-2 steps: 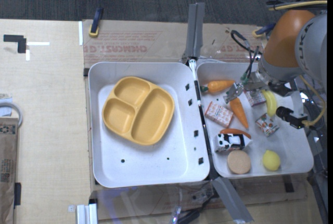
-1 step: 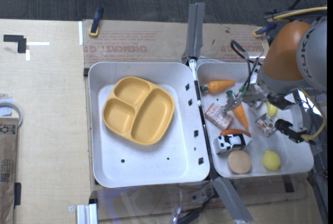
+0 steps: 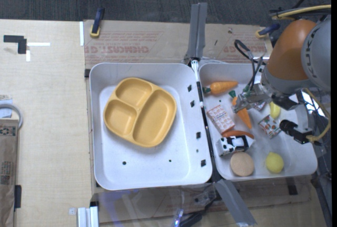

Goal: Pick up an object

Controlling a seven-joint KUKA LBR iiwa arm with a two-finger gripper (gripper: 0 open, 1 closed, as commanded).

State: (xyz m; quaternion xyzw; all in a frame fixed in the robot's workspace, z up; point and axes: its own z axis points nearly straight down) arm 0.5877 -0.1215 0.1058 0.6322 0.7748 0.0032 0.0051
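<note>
Toy carrot (image 3: 223,86) lies at the back of the right bin (image 3: 310,168), near other small toys. Gripper (image 3: 245,101) hangs low just beside another carrot piece (image 3: 244,117); finger state cannot be told. Yellow divided plate (image 3: 139,111) sits in the left bin (image 3: 105,168).

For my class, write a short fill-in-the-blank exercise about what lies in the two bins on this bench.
1. The yellow plate in the left bin has ____ compartments.
2. The black-and-white toy cow lies in the ____ bin.
3. The round tan disc lies to the camera's ____ of the yellow lemon.
4. The carrot at the far end of the right bin is coloured ____.

Missing words: three; right; left; orange
</note>
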